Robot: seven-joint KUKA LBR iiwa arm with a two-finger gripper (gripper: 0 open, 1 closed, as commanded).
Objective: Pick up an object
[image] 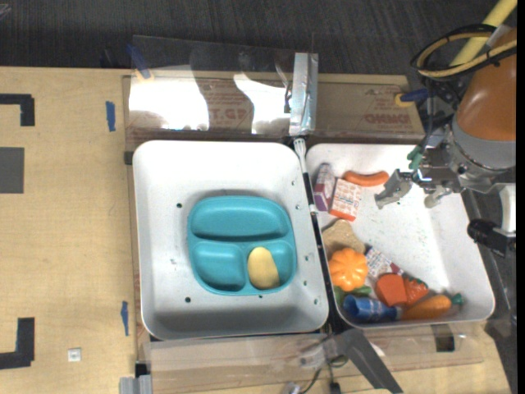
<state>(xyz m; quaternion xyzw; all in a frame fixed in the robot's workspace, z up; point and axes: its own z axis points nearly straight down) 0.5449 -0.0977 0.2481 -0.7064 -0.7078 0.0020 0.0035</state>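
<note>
Objects crowd your right bin (459, 245); the orange sausage (365, 177) lies at its back. Your gripper (410, 189) hovers nearby, fingers apart and empty: centre over the sausage before closing.

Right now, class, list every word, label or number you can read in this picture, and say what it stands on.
None reads clearly.
Cardboard panel behind the bins: red print, too blurred.
Red-and-white packet in the right bin: label too small.
</note>
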